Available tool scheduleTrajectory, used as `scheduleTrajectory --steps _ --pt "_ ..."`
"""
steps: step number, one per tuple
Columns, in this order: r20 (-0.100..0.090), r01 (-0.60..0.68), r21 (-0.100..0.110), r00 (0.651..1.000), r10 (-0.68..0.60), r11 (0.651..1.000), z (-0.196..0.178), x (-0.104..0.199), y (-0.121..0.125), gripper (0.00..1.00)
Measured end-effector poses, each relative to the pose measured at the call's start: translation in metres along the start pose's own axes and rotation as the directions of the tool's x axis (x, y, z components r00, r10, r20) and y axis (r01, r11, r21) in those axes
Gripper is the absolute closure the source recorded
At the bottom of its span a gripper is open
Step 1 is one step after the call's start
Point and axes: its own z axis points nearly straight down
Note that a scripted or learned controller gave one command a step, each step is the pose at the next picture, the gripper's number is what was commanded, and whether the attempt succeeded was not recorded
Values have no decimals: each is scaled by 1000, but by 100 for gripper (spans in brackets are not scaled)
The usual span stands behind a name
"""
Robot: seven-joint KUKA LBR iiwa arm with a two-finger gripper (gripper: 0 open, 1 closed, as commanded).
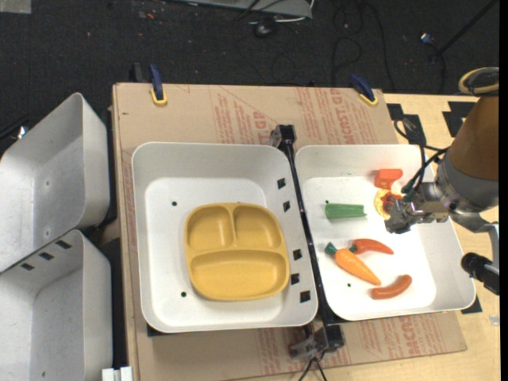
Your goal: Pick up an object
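The right bin (444,292) holds several toy foods. A green piece (345,210) lies near its left wall. An orange carrot (355,265) rests below it, with a red-orange pepper (373,247) just above the carrot and a red sausage (391,286) toward the front. An orange block (389,178) and a yellow-red piece (386,198) sit at the back right. My gripper (398,217) hangs low over the bin's right part, right beside the yellow-red piece.
The left bin (151,236) carries a yellow divided plate (236,251). A black divider (298,213) runs between the bins. Spare white bins (48,221) stand off the bench to the left. Cables lie on the dark floor behind.
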Motion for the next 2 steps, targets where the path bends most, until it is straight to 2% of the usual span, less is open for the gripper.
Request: scheduleTrajectory --steps 1,2 --pt "-1 -1 5 1000 1 1000 -12 0 1 100" --pt "-4 3 8 1000 -3 1000 -4 45 13 100"
